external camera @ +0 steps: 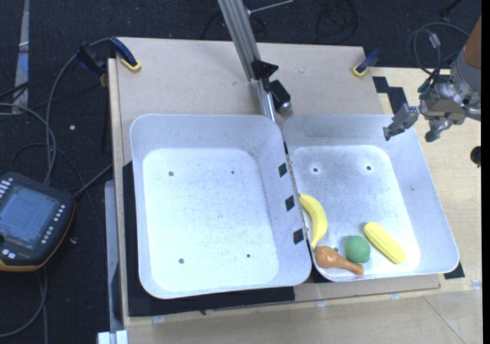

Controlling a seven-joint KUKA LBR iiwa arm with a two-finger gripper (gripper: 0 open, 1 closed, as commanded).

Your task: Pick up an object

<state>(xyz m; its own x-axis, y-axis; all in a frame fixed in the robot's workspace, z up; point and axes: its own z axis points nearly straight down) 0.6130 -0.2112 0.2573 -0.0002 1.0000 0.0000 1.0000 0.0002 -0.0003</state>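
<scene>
The right bin [344,162] holds several toys near its front edge. A yellow banana [314,217] lies along the bin's left wall. An orange-brown drumstick-shaped piece [337,258] sits at the front, touching a green ball [356,248]. A yellow corn-like piece [384,243] lies just right of the ball. My gripper [417,126] hangs over the bin's back right corner, well above and behind the toys. Its two fingers stand apart, open, with nothing between them.
The left bin [207,204] lies beside the right one, their rims overlapping at the middle. A slanted metal pole [241,24] with a black clamp rises behind the bins. A teach pendant [27,216] rests on the floor at the left.
</scene>
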